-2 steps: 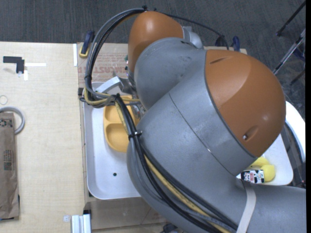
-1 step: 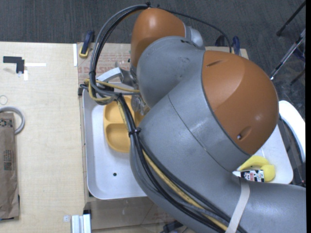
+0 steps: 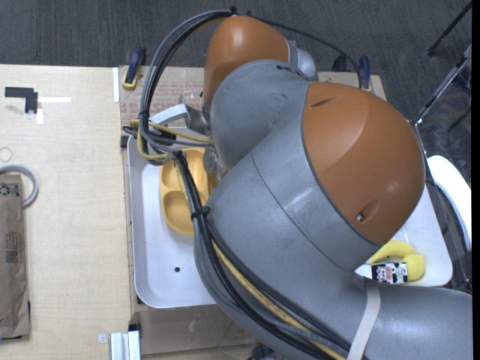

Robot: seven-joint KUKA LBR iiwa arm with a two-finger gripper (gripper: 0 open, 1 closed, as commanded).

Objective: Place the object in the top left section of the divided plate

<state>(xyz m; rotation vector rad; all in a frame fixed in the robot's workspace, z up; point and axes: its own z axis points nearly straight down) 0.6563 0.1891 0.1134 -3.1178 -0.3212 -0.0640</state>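
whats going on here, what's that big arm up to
The grey and orange robot arm is stretched across the left white bin, covering most of it. Under it lies a yellow divided plate, partly hidden. A yellow object with a black and white label sits in the right bin. The arm hides whether anything is being held.

We see the arm point(image 3: 300, 223) reaching in from the right, its bulky grey links and two orange joint caps spread across most of the frame. Black cables run along it toward the wrist at upper left. We cannot make out its fingers.
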